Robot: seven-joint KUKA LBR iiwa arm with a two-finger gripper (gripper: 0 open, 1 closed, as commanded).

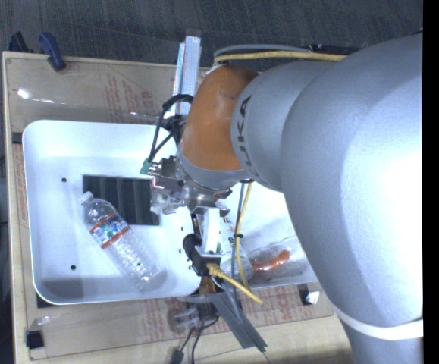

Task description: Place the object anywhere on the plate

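A clear plastic water bottle (120, 241) with a red and blue label lies at a slant in the left white bin (45, 150), its cap toward the upper left. Its upper end overlaps the lower left corner of a flat black rectangular plate (124, 192) on the bin floor. My gripper (177, 203) hangs over the right edge of that bin, just right of the plate and above the bottle's far end. The wrist and its fittings hide what is beneath it.
An orange object in a clear wrapper (271, 260) lies in the right bin (295, 275), most of which is hidden by my grey arm. A blue clamp (51, 50) sits at the bench's upper left corner.
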